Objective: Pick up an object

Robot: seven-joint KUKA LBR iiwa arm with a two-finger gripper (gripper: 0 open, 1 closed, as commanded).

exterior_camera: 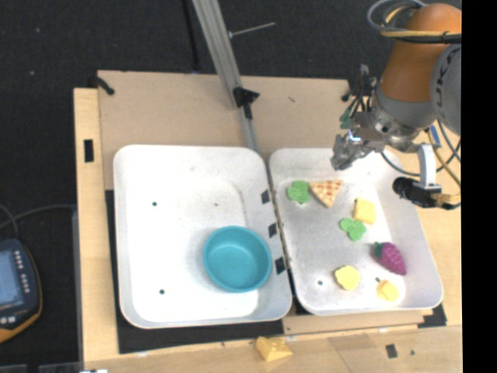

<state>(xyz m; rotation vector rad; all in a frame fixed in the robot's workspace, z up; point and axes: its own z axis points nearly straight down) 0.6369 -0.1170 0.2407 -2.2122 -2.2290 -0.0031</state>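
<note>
The gripper hangs over the far edge of the right bin, the grey arm reaching in from the right. Whether the claw is apart or together I cannot tell from this angle; it reads as one dark lump, and nothing shows between its tips.

Below and just near of it sits the closest candidate, a waffle-patterned wedge, with a green leafy piece just to its left. Those two are close neighbours, and that is the first hazard: a descent aimed at the wedge could clip the green piece and shove both toward the bin wall.

The rest of the right bin is scattered: a yellow block, a second green piece touching or nearly touching it, a purple grape bunch, a yellow lump and a small yellow-orange bit near the front rim. The left bin carries a blue bowl.

Second risk, in my judgement: these pieces look low and flat, so the tips may close above one or skid off it and come up with nothing. Third: the wedge sits close to the far rim, so a straight drop may strike the bin's lip. A yellow wedge lies outside on the bench, near the front.
</note>
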